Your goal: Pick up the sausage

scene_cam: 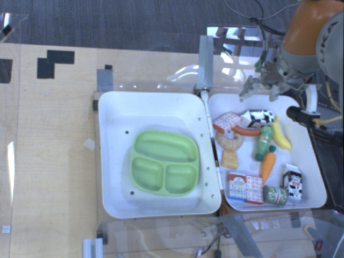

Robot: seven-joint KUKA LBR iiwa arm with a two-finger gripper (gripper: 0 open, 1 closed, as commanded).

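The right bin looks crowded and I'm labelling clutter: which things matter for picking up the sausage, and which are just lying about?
For the job:
sausage
gripper

Lying about:
banana
carrot
green bottle
milk carton
green divided plate

Green tray in left bin, sausage among toys, right bin

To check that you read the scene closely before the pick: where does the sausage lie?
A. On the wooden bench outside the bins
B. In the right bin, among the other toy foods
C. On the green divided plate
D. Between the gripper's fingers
B: the sausage lies in the right bin, beside the banana and above the carrot, while the green plate sits in the left bin.
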